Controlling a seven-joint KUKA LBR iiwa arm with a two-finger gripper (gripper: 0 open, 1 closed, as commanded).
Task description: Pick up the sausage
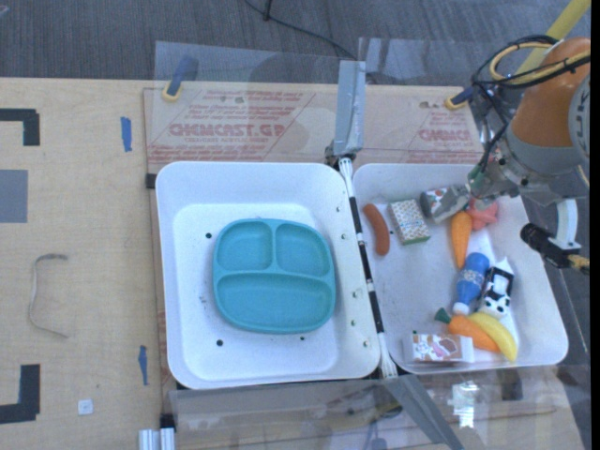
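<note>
reaching for the sausage (377, 228) means crossing clutter first — it lies on the floor of the right bin (412, 289), at that bin's left side, just beside the wall it shares with the left bin (178, 251). the pincer (448, 201) sits toward the upper right of the frame, low over a small grey-and-red item (437, 201); whether it is open or closed i cannot tell, and nothing can be seen held in it. the likely trouble: the patterned packet (410, 221) lies just right of the sausage, so a wide descent could nudge it or catch it instead, and a descent too far left could strike the bin wall. the sausage is round and may well roll away from one-sided contact. open room exists below the sausage, on bare bin floor, and above it — the carrot (459, 237), bottle (469, 282) and banana (497, 334) crowd the right half. the blue plate (274, 276) in the left bin is well apart.
</note>
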